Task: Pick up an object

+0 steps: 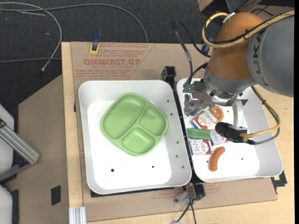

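1. Fingers [196, 107] of the grey arm hang low over the upper left corner of the right bin [268, 164]; whether they are open or closed cannot be told, and nothing can be seen held between them.
2. Just to the right of the fingers lies an orange and white packet [209, 118], close under the wrist.
3. Below the fingers rests a green wrapper [200, 133], and below that a pink and white packet [201, 147].
4. Further down and to the right of the fingers lies an orange sausage-shaped toy [216, 157], near the pink and white packet.
5. To the lower right of the fingers, a black part with a yellow cable [261, 134] juts across the bin, above the sausage-shaped toy.
6. Above the fingers rises the arm's orange band [231, 50].
7. Well to the left of the fingers, in the left bin [88, 125], a green divided plate [134, 123] lies flat with three compartments.
8. Both bins sit side by side on a cardboard sheet [112, 59] covering the desk.
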Robot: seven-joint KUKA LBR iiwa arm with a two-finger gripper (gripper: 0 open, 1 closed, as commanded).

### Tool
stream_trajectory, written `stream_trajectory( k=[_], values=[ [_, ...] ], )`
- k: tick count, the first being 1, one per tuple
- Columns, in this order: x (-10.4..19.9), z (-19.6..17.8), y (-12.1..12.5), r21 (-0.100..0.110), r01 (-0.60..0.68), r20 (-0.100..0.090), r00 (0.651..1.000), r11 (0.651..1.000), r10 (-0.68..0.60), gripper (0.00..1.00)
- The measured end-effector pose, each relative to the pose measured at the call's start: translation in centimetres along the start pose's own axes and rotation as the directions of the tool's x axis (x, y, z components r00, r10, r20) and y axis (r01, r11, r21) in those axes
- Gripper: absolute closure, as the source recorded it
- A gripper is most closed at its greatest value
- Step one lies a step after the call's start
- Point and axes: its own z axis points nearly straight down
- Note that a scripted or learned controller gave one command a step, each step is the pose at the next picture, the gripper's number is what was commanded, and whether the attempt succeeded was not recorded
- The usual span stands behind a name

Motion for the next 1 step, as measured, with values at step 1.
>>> stream_trajectory(
  k=[1],
  values=[
    [5.55, 0.17, -2.84, 0.000, 0.002, 0.000, 1.000, 1.000, -0.002, 1.00]
  ],
)
